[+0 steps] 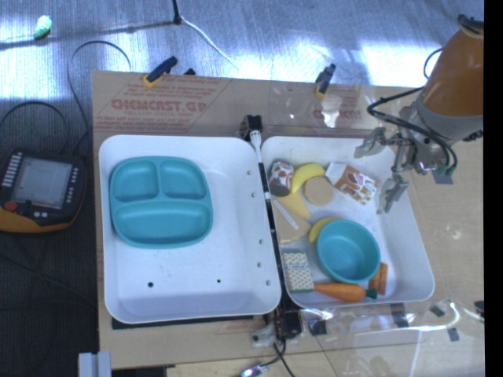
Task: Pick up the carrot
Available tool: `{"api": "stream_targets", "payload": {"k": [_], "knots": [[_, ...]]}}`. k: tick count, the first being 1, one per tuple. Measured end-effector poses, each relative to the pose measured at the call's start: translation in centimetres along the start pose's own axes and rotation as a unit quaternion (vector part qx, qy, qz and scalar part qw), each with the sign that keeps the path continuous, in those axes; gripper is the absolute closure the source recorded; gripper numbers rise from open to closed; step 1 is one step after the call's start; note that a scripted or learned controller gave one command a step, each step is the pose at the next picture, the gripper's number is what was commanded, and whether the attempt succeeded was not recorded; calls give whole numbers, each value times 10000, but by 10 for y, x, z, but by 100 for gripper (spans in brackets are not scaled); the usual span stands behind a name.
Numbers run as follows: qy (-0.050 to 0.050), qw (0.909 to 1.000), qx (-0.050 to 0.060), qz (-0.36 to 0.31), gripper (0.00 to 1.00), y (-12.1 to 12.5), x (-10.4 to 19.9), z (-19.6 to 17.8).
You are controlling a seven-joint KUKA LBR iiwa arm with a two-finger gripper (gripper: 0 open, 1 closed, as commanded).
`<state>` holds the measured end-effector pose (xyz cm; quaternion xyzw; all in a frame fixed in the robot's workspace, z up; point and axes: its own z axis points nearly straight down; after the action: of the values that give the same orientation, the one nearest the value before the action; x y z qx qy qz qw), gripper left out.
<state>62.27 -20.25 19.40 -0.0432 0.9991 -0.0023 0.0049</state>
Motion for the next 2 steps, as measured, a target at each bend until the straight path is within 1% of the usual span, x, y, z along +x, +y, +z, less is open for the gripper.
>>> {"api": "stream_targets", "payload": {"k": [1,2], "knots": [[50,9905,-36,-1371,0,42,80,37],[-64,9868,7,-1616,0,82,96,78]]}}
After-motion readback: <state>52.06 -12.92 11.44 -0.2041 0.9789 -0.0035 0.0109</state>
